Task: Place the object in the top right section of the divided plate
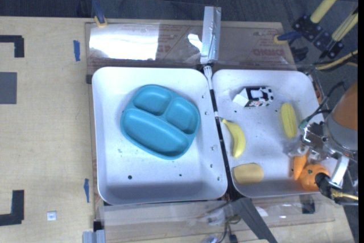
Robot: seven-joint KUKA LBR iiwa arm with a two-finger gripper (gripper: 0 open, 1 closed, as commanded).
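Orange object [303, 172] just beside end effector [318, 151].

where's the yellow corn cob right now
The yellow corn cob lies in the right white bin, near its right wall, right of the yellow banana and below-right of the black-and-white toy.

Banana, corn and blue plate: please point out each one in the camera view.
Banana [236, 139], camera view, middle of its curved body.
Corn [289, 120], camera view, middle of the cob.
Blue plate [161, 120], camera view, ridge between its sections.
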